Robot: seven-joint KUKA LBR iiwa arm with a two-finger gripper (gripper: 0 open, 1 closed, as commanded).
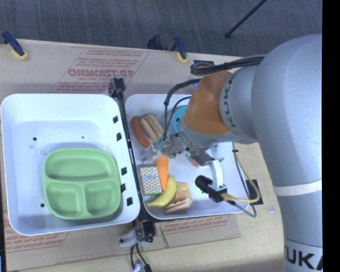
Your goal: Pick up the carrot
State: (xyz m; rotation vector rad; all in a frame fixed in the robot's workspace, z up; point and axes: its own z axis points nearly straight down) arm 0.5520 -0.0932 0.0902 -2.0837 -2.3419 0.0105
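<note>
The carrot is a short orange piece lying in the right white bin, near its left side, between a small box and a banana. My gripper hangs just above the carrot's upper end, below the orange wrist band. The wrist hides part of it. I cannot see whether it touches the carrot.
A hot dog lies at the right bin's upper left. The small patterned box, a yellow banana and a sandwich piece crowd around the carrot. The left bin holds a green divided plate. The arm covers the right bin's right half.
</note>
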